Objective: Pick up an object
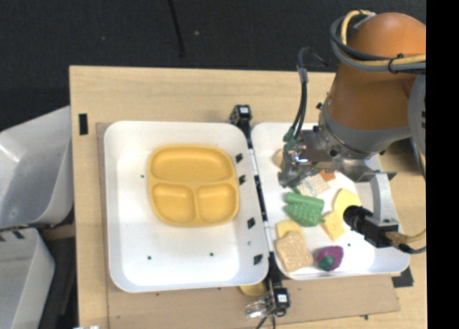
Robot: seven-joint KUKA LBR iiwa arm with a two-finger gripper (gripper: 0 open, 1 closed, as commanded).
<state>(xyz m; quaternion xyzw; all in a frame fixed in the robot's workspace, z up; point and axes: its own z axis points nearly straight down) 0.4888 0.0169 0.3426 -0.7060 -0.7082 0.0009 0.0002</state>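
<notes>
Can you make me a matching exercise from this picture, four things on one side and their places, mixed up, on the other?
Things:
1. yellow divided plate
2. green toy
3. purple toy
4. gripper

Places:
A. near front edge of the right bin
B. middle of the right bin, just in front of the gripper
C. back part of the right bin, above the toys
D. middle of the left bin

Pairs: 1-D, 2-B, 3-A, 4-C
</notes>
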